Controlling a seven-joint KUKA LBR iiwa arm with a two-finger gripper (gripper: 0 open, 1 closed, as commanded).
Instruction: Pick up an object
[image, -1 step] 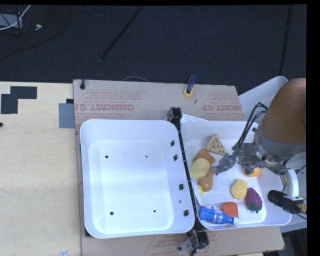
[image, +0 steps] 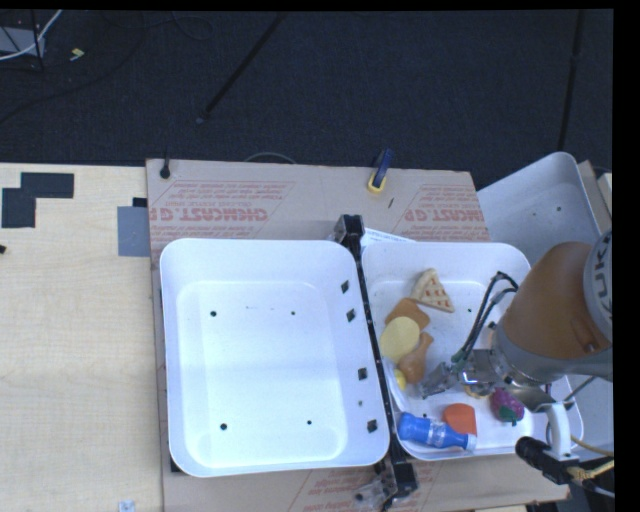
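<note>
The right bin holds several toys. A tan waffle-patterned wedge lies at the back, with a brown piece and a yellow round piece in front of it. An orange-brown drumstick shape lies below those. Near the front are an orange-red piece, a blue bottle and a purple and green piece. My gripper hangs low over the bin's middle, just right of the drumstick and above the orange-red piece. Nothing is visibly held.
The left bin sits beside the right one, with a black divider strip between them. Both rest on a cardboard sheet with a yellow and blue clamp at its back edge. The arm's orange band covers the right bin's right side.
</note>
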